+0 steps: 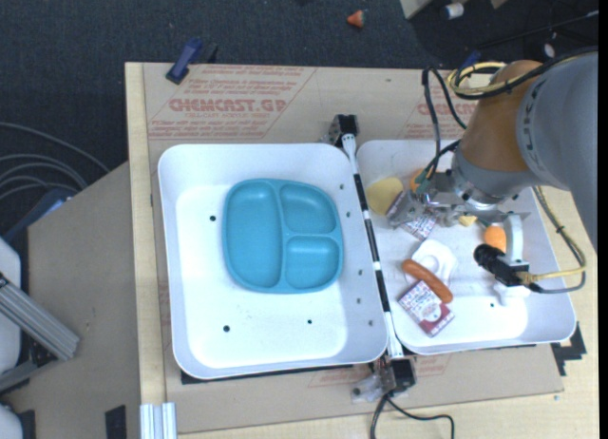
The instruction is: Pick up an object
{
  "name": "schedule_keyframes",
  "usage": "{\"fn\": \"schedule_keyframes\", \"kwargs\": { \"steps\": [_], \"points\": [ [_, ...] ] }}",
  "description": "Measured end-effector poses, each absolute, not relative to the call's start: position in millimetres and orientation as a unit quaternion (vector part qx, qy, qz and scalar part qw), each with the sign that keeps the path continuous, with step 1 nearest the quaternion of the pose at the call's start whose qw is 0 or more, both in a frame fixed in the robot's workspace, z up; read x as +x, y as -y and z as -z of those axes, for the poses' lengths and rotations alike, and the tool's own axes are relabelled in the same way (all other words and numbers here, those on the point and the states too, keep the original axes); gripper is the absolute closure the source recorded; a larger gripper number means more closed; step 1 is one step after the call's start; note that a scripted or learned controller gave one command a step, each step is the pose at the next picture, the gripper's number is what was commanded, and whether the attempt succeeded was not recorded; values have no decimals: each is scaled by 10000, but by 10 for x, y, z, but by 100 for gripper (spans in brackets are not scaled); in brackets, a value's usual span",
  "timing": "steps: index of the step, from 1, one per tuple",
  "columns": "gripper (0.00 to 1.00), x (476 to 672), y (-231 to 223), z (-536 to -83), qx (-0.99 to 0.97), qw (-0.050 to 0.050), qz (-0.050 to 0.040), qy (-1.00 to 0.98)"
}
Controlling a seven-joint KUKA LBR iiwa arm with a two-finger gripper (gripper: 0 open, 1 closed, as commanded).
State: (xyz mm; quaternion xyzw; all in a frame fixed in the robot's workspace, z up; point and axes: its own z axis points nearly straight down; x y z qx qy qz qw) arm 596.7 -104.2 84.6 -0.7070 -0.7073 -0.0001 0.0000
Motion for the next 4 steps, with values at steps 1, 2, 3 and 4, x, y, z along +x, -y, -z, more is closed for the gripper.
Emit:
{"fn": "schedule_keyframes", "kwargs": {
  "steps": [1, 2, 3, 4],
  "points": [
    [100, 5970, 1043, -945, -7073, -5, 7, 7070],
    [100, 5425, 175, -2567, -7068, 3, 3, 7074],
    [100, 4927, 464, -2754, -7073, 14, -9, 7069],
    [100, 4789, 138, -2839, -7068, 19, -9, 7074]
  ]
}}
